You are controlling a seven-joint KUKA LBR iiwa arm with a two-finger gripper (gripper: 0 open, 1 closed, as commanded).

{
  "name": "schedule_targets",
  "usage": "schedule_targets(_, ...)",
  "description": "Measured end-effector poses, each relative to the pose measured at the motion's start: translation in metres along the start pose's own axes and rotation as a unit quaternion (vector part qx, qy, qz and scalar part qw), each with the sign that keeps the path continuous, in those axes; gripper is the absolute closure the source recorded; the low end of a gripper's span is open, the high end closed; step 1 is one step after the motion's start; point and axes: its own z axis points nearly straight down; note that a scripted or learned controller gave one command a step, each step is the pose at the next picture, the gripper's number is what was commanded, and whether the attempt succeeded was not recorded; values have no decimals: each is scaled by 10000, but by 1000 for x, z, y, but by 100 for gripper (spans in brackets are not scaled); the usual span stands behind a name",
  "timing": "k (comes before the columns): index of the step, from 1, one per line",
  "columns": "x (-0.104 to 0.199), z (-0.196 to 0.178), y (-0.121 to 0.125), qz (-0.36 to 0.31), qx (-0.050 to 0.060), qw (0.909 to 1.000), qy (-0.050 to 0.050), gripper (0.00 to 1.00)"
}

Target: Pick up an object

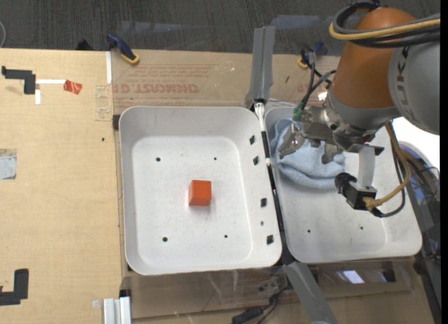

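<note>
An orange-red cube point(200, 193) lies flat near the middle of the left white bin point(140, 175). A crumpled light blue cloth point(308, 170) sits in the far left part of the right white bin point(364, 245). My gripper point(312, 149) hangs from the grey arm with its orange band point(374, 43) and is low over the cloth's upper edge, right against it. The wrist hides part of the cloth. I cannot make out whether any cloth is caught in the gripper.
A grey post point(262, 64) and black clips stand along the seam between the bins. Cables point(381, 200) loop from the wrist over the right bin. On the wooden bench to the left lies a small red item point(72, 87). A blue-yellow clamp point(122, 47) holds the cardboard at the back.
</note>
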Motion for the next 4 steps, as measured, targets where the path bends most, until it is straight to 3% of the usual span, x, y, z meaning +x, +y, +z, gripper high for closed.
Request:
schedule_targets(1,-27,55,70,-519,12,9987,-3,0)
schedule_targets(2,-12,54,34,-83,12,10000,5,0)
schedule_targets(3,-27,54,7,-122,10,9999,3,0)
schedule_targets(4,-21,55,30,396,8,9992,1,0)
